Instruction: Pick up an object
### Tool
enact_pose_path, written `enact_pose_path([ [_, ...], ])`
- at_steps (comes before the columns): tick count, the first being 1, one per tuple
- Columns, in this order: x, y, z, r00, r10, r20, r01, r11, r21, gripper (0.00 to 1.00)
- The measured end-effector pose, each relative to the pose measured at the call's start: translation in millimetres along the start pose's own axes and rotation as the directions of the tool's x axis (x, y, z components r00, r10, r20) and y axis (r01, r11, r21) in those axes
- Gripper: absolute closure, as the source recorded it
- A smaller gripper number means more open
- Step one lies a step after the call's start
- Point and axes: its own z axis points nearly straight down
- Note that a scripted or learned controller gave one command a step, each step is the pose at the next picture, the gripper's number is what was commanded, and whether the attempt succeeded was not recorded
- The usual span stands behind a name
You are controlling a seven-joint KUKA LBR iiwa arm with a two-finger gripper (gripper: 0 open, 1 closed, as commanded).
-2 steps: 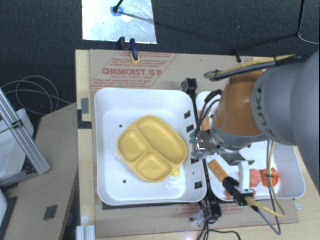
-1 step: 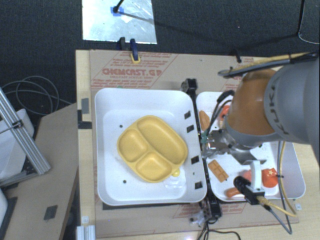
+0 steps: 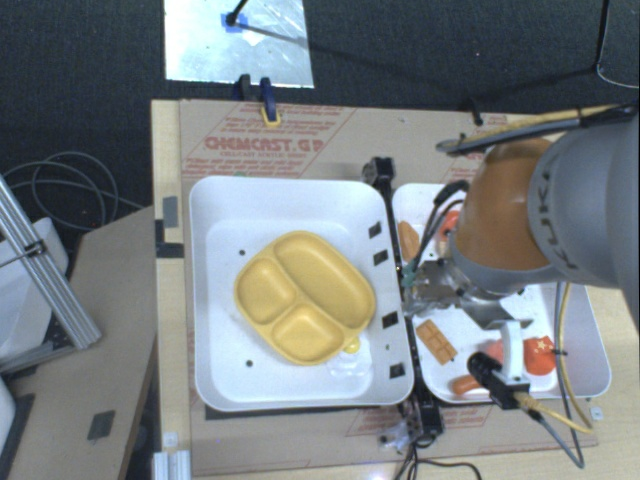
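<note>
The pincer (image 3: 415,286) hangs over the right bin (image 3: 590,368), its grip apparently hidden beneath the arm (image 3: 560,198).

The yellow divided plate (image 3: 304,296) looks like smooth, slightly glossy plastic. Both white bins (image 3: 215,268) are matt plastic. The counter (image 3: 330,138) is printed brown cardboard, dull. The arm's orange band (image 3: 500,218) shines softly.
</note>
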Motion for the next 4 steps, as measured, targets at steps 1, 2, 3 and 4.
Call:
enact_pose_path([
  [1,1,0,0,1.0,0.0,0.0,0.0,1.0,0.0,1.0],
  [2,4,0,0,1.0,-0.002,0.0,0.002,1.0,0.0,1.0],
  [3,-1,0,0,1.0,0.0,0.0,0.0,1.0,0.0,1.0],
  [4,-17,0,0,1.0,0.002,0.0,-0.002,1.0,0.0,1.0],
])
